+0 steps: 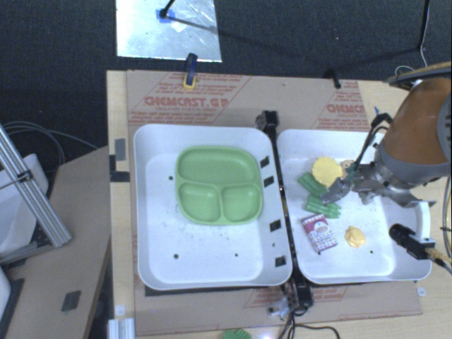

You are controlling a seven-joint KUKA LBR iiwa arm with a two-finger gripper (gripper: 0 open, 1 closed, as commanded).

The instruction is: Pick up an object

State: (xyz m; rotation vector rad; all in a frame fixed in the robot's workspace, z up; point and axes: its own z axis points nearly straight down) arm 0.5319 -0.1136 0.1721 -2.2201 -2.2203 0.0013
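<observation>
Camera view: gripper (340, 191), finger state indeterminable, sits over clustered green pieces (316, 195) beside yellow disc (327, 169) in right bin (378, 268); crowding risks a missed grasp.

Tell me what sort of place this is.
Most likely a robotics lab's grasping test bench, not a home or kitchen. Two white bins sit side by side on a cardboard-covered bench, small toy-like items lie scattered in the right bin, and the arm's claw reaches among them.
</observation>
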